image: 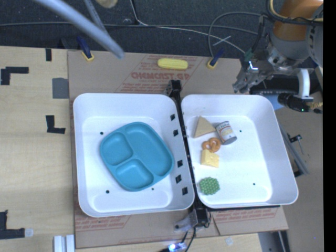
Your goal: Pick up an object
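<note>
A grey-and-orange arm's gripper (245, 83) hangs just beyond the far right corner of the right bin (273, 156), above the bench rather than over any item; whether it is open or closed cannot be told from this angle. The left bin (84, 140) carries a blue divided plate (136, 155) at its centre, the largest piece here and probably stiff, light plastic, awkward to take except by its rim. Five smaller items cluster toward the right bin's left edge. A tan wedge (202, 126) lies nearest the far side, likely rigid with flat faces that suit a pinch. Beside it rests a small can (226, 132) on its side, liable to roll. A yellow block (210, 159) sits mid-edge, a green bumpy ball (209, 185) near the front, and a pretzel (212, 144), thin and looped, between wedge and block.
</note>
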Controlling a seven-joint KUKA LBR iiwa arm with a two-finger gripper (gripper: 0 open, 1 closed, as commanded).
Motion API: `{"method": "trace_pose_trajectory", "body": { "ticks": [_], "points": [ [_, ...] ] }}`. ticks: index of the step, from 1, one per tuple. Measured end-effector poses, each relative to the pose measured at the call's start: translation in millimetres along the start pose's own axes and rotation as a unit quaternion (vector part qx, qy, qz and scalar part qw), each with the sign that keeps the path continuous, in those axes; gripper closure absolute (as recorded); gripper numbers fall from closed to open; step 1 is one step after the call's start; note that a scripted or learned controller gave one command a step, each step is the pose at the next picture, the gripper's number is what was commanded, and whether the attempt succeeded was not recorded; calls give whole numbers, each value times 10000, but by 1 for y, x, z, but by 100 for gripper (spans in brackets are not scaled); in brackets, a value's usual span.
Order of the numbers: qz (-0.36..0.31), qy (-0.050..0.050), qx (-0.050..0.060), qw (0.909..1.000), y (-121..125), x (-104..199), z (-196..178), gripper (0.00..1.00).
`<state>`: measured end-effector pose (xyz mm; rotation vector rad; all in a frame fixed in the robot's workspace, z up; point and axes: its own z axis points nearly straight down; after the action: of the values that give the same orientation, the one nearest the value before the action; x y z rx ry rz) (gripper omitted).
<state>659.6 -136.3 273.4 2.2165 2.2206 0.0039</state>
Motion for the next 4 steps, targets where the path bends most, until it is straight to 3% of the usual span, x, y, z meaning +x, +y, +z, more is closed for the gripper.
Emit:
{"method": "trace_pose_trajectory", "body": {
  "ticks": [1,4],
  "points": [
    [-15,9,32,10000,-21,57,0,100],
    [-14,7,40,10000,-90,189,22,100]
  ]
}}
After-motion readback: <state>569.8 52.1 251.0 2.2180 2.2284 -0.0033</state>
